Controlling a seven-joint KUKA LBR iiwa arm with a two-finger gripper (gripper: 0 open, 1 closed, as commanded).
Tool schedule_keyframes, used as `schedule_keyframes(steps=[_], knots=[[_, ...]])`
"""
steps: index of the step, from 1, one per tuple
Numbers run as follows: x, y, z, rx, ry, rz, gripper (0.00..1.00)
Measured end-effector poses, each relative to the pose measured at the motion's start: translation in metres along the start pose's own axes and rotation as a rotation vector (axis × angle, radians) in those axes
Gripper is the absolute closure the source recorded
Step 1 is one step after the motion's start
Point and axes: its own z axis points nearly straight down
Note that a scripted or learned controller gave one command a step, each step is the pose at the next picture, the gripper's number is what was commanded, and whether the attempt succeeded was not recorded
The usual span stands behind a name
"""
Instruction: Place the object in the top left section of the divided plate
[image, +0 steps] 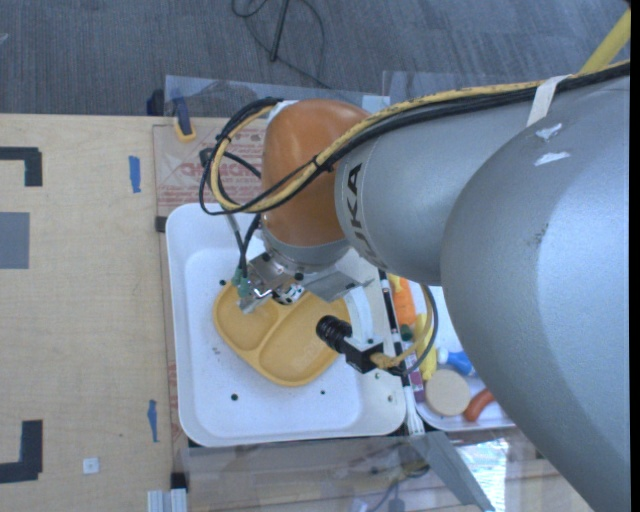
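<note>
Gripper (266, 287) hangs low over the yellow divided plate (292, 362), at about the plate's 11 o'clock. That is the side the task names, so the tool seems to be set there for a release into the top left section. Whether it is open or closed, I cannot tell: the wrist housing and a black bracket hide its tip from above. The object itself cannot be made out either. A small green piece (242, 288) shows at the gripper's 9 o'clock edge, touching the plate's rim line, but it may belong to the tool and not be the load.

The plate lies near the middle of the left bin (196, 400), with bare white floor showing from its 6 to its 9 o'clock. That leaves the tool free to come straight down without brushing a wall.

Outward again, the orange band and grey body of the arm (520, 240) sweep in from 3 o'clock, with black and yellow cables (215, 175) looped at 11 o'clock of the wrist. The right bin (425, 412) sits at the left bin's 3 o'clock, mostly under the arm. A tan disc (448, 392) and an orange piece (402, 300) rest in it, well apart from the plate.
</note>
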Motion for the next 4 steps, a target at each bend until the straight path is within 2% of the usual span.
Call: schedule_keyframes(steps=[1, 2, 3, 4], knots=[[-0.037, -0.023, 0.053, -0.026, 0.000, -0.013, 1.00], [-0.030, -0.062, 0.058, -0.063, -0.001, -0.066, 1.00], [-0.059, -0.031, 0.054, -0.017, 0.027, -0.204, 1.00], [-0.044, -0.053, 0.056, -0.069, -0.026, -0.341, 1.00]])
